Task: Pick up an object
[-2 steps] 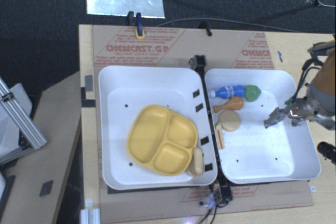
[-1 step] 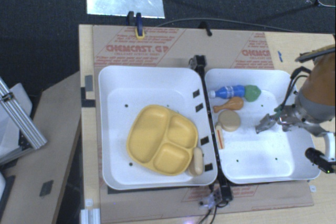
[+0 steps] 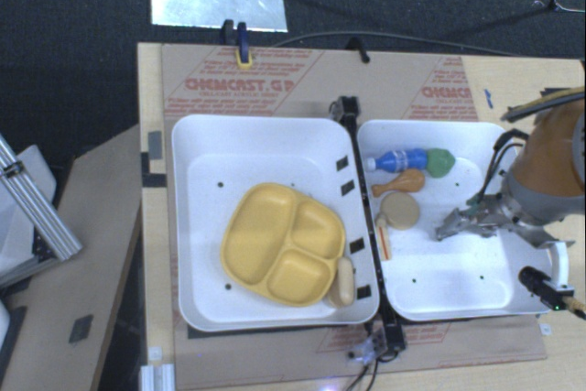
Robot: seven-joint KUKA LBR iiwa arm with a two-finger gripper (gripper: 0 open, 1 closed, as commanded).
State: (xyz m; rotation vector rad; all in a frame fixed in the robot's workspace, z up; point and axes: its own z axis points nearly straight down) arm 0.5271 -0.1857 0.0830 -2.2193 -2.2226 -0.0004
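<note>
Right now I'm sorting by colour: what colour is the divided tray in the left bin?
Yellow: the divided tray shows clearly in the camera view.

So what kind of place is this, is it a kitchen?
Probably not a kitchen. It looks like a robot test lab: a robot arm reaches over two white bins on a workbench, with toy food such as a yellow divided plate and a small blue bottle to practise grabbing.

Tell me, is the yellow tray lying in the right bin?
No, the yellow tray lies in the left bin, beside a small beige object.
</note>
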